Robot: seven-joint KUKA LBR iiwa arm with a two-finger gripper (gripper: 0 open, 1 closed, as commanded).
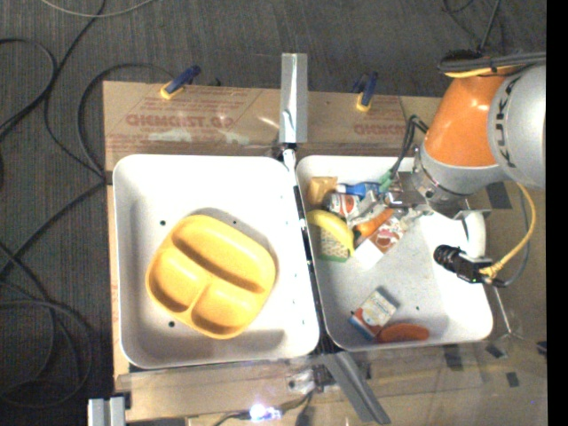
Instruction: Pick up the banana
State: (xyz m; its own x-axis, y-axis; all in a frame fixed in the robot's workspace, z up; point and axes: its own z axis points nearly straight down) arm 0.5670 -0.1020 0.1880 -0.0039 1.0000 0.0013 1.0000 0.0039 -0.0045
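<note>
Camera view: banana point(330, 231) crowded by packets point(355, 204) and carrot point(376, 224).

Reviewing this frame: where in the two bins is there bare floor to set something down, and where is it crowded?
Left bin: bare floor rings the yellow divided plate, widest along the top. Right bin: bare middle between the banana and the small box with the red sausage. Crowded: its upper left pile, under the gripper.
</note>
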